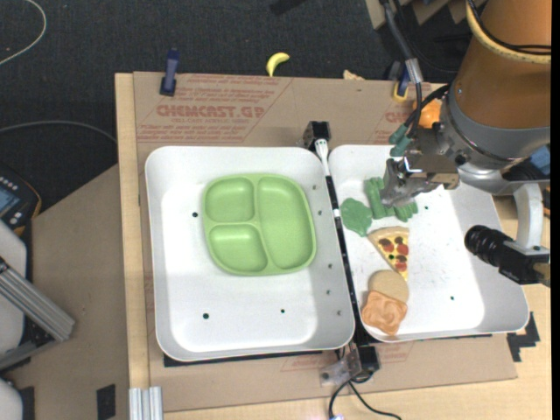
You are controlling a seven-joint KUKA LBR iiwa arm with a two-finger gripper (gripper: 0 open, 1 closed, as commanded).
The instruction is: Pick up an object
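Right bin, near corner: a tan toy piece (386, 304), a rounded cookie-like top on a pinkish lower part, rests against the bin (472, 318) wall.
Right bin, middle: pizza slice toy (393, 248), tip pointing to the near end, just beyond the tan piece.
Left bin (175, 261): green divided plate (259, 224) lies flat at its centre, well apart from the arm's work.
Right bin, far end: green toy (376, 206), a leafy lobe and ridged part, the likely target since the arm hangs right over it.
Gripper (404, 191): lowered onto the green toy; claw state cannot be told, and no grasp can be confirmed.
Beyond the bins: yellow banana-like item (277, 62) on the dark floor.
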